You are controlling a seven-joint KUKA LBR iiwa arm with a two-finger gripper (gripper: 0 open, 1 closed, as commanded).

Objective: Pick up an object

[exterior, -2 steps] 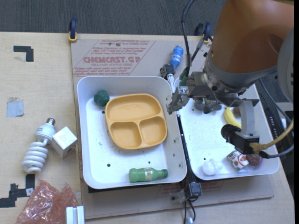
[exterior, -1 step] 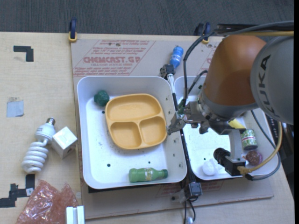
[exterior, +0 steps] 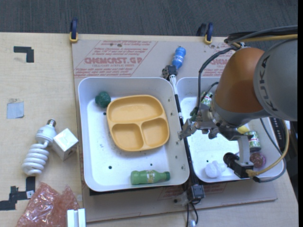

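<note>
At the bottom of the frame, note the green bottle (exterior: pixel 150 176) lying on its side in the left bin (exterior: pixel 90 141), near its front wall. To the lower right, in the right bin (exterior: pixel 199 91), a white object (exterior: pixel 212 170) rests beside a dark fitting on the arm (exterior: pixel 255 84). Further up, the yellow divided tray (exterior: pixel 138 122), with 3 compartments, occupies the middle of the left bin, and a green ball (exterior: pixel 102 99) sits just beside its upper left corner. In the right bin, a small labelled bottle (exterior: pixel 253 141) and a reddish item (exterior: pixel 258 160) lie at the right of the frame, partly hidden. The arm hangs over the right bin. You cannot tell the state of the claw. No object is seen lifted; judge the pick as not yet done. Selection, grasp and lift remain.
</note>
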